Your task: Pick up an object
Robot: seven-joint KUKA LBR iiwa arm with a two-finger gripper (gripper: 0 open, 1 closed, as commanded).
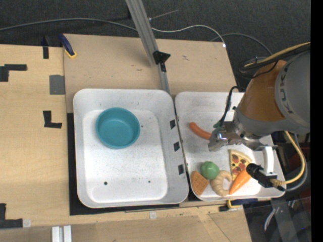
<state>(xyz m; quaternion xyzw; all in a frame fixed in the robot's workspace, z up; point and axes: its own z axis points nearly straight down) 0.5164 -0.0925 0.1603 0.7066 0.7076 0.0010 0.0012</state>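
Over the right bin (202, 101), the gripper (218, 141) hangs low above the bin floor, with the grey arm and its orange band entering from 3 o'clock. Whether the tool is spread or closed cannot be told from this view, and no item is seen in its grasp.

Candidate objects lie in 2 groups. The orange sausage-shaped piece (200, 131) lies alone at 9 o'clock from the gripper, just beside it, on bare floor. A tight cluster sits at 6 o'clock: a green ball (210, 169), a waffle-like piece (199, 182), a pale lumpy piece (220, 182), a carrot (239, 180) and a pizza slice (239, 160). Several of these touch one another.

Procedure, as a judgement:
1. Select the orange sausage-shaped piece. It is isolated, so a closing grip disturbs nothing else.
2. Align the tool across the short axis of the piece, then descend vertically.
3. Confirm the piece sits in the grip before lifting.

Clearances: the divider between the 2 bins lies at 9 o'clock from the sausage piece, near but apart, so a sideways sweep risks pushing the piece against that wall. Open floor lies toward 12 o'clock in the right bin. The left bin (83, 150) holds a teal bowl (118, 128) toward its 11 o'clock corner and has broad free floor elsewhere. A slanted metal pole (144, 26) crosses above the bench at 12 o'clock; keep lifts short of it.
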